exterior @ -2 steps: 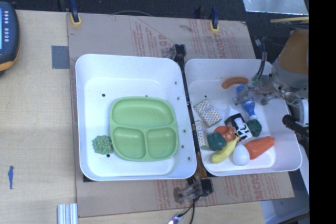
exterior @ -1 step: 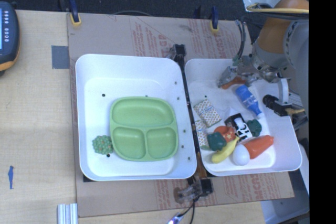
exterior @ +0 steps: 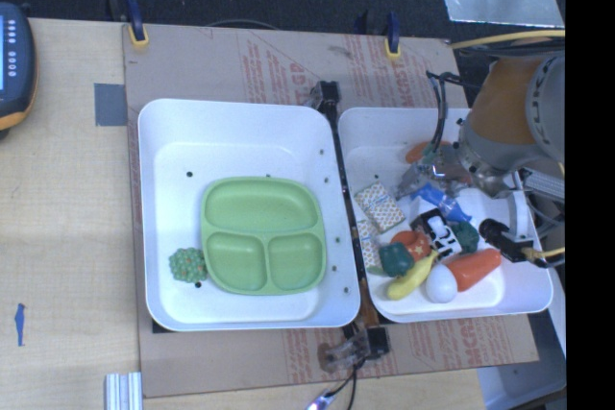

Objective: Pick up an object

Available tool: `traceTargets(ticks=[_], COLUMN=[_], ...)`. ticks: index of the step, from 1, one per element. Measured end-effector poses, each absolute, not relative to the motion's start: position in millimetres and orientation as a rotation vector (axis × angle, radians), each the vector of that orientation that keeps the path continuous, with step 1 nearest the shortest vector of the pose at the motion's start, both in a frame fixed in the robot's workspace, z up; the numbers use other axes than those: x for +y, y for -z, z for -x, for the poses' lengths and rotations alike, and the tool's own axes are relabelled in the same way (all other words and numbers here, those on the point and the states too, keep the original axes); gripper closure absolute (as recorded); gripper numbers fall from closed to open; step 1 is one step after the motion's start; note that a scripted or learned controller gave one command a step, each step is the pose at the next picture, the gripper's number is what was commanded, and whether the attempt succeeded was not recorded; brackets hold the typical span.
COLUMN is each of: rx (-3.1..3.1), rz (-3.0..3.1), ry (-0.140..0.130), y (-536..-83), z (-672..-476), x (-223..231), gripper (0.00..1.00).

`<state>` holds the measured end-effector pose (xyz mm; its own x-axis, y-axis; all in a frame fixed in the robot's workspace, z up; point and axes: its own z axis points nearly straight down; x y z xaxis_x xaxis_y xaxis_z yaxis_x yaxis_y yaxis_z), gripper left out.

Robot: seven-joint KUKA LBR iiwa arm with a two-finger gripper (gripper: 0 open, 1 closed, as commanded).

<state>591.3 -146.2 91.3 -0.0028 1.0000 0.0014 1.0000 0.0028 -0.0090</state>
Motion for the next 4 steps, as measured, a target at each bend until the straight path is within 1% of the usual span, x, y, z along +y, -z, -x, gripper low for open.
traceTargets(ticks=[1, 2, 3, 4], rx=[-2.229, -2.217, -2.227, -2.237], rz=[2.217, 2.215, 2.212, 2.218], ry=[0.001, -0.012, -0.007, 0.011], y=[-92.9, -91.2, -102.4, -209.7], z=[-653.5, -554.3, -558.5, -611.3], x=[-156.9, -170.2, -169.9, -138.3], gripper=[0.00, 0.00, 1.00, 1.00])
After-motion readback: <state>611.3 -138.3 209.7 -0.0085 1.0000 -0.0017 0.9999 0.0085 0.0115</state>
